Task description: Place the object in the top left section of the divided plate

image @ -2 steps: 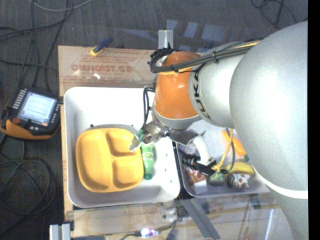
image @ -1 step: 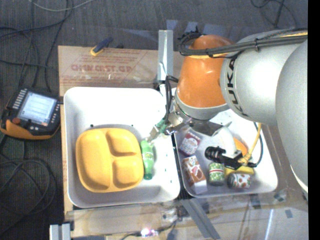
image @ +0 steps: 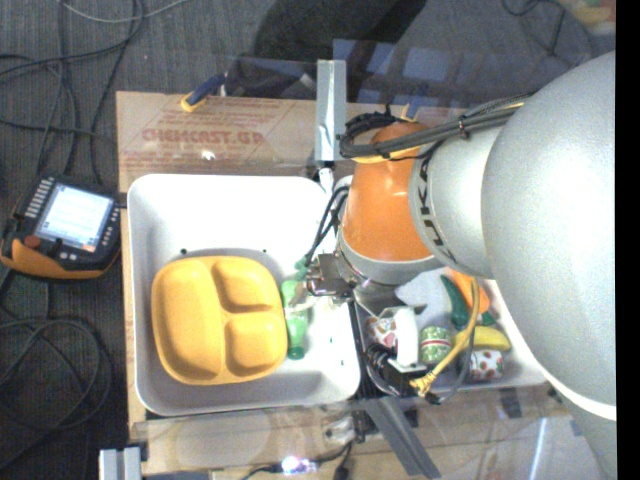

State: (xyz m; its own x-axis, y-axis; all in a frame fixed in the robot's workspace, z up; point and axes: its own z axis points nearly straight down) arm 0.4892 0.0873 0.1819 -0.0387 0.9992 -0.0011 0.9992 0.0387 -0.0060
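Your desk (image: 200, 138) carried two shallow white bins. You saw the green oblong object (image: 297, 320) lying in the left white bin (image: 180, 203), just right of the yellow divided plastic plate (image: 218, 318). Directly above it hung the gripper (image: 318, 286); whether its fingers gripped anything you could not tell.

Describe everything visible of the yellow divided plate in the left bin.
The yellow divided plate looks like matte plastic, a rounded square with raised ridges splitting it into three sections: one large on the left, two smaller on the right. It lies flat on the floor of the left white bin. A green object lies just beside its right edge.
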